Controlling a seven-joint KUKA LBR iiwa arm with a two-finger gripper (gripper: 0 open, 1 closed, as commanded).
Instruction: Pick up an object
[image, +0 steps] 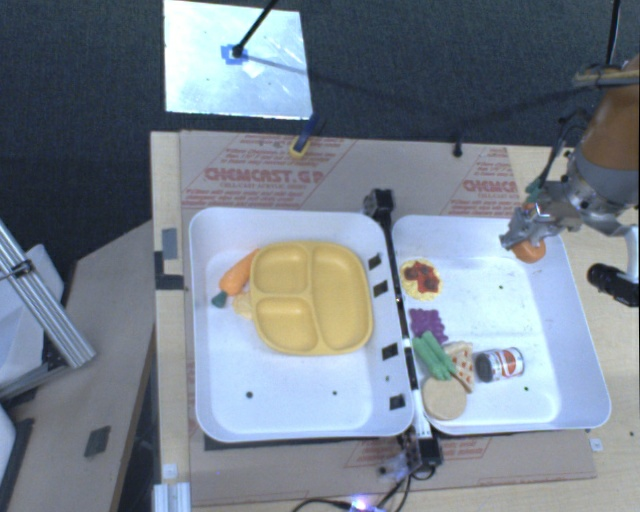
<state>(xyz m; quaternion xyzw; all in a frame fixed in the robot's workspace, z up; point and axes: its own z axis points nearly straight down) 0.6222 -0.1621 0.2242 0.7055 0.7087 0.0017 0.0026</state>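
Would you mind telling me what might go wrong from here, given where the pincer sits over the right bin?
The pincer is at the far right corner of the right bin, right above a small orange object. So close to the bin wall, a finger may strike the rim. A round object could also roll away. The other toys, such as the can, lie well away, so a retry means a long reach.

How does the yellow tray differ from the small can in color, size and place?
The yellow tray is pale yellow all over; the small can is silver with a red label. The tray is much larger and flat, with three compartments; the can is a small cylinder lying on its side. The tray sits in the left bin, the can in the right bin. Both lie apart from the hand.
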